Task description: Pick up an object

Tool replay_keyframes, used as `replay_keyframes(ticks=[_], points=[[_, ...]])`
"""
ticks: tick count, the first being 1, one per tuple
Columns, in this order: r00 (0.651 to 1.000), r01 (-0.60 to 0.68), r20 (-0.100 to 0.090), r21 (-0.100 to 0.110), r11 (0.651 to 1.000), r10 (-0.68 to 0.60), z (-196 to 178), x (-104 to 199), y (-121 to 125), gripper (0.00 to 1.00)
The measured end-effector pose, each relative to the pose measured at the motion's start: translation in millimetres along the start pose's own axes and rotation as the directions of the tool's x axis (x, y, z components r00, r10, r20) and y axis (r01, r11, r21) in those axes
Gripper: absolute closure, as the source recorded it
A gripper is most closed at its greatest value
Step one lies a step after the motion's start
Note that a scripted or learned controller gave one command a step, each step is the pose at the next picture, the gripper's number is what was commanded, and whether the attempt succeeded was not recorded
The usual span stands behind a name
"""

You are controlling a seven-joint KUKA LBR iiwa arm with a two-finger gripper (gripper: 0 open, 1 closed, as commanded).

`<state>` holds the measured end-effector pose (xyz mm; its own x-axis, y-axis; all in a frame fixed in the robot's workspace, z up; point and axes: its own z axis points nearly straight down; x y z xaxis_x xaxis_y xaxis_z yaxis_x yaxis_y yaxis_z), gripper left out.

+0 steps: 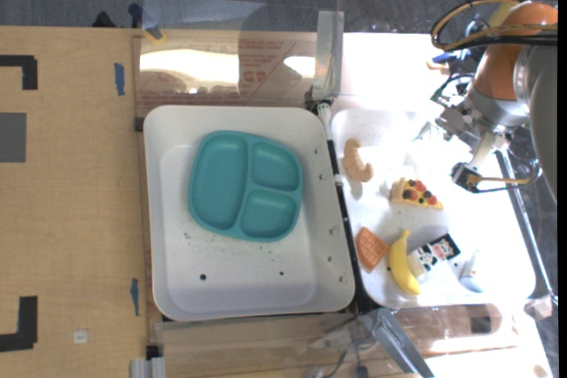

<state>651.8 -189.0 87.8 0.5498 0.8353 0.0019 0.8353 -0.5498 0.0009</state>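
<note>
On the counter (71, 190), two shallow white bins side by side. In the left white bin (177, 279), toward its far edge: a teal plastic plate with three compartments (245, 186), lying flat, nothing in it. Dark specks scattered across the bare floor toward the near edge.

In the right white bin (496, 235), all the loose things. Against the left wall, about halfway along: a tan croissant-shaped toy (357, 162). Near the middle: a toy pizza slice, yellow with red dots (416, 194). Closer to the near left corner: an orange waffle-patterned square (370, 248), and just beside it a yellow toy banana (403, 264). Hard against the banana's right side: a small black-and-white carton (436, 254). Toward the near right corner: a small pale blue-and-white thing (469, 270), too washed out by glare to name.

Over the far right corner of that bin: the grey arm with an orange band (509, 71). Jaws below the wrist, apart or together cannot tell; nothing seen clamped between them.
</note>
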Motion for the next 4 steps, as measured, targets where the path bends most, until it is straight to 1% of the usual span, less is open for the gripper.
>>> replay_keyframes(ticks=[1, 2, 3, 4], points=[[1.000, 0.001, 0.001, -0.002, 1.000, -0.001, -11.3, 0.7, 0.5, 1.00], [0.941, -0.339, -0.003, -0.007, 0.941, 0.339, -121.8, -27.0, -12.7, 1.00], [0.957, -0.290, 0.004, 0.003, 0.957, 0.290, -115.9, -71.6, -62.7, 1.00], [0.826, -0.563, 0.004, 0.003, 0.826, 0.563, -144.0, -117.0, -125.9, 1.00]])
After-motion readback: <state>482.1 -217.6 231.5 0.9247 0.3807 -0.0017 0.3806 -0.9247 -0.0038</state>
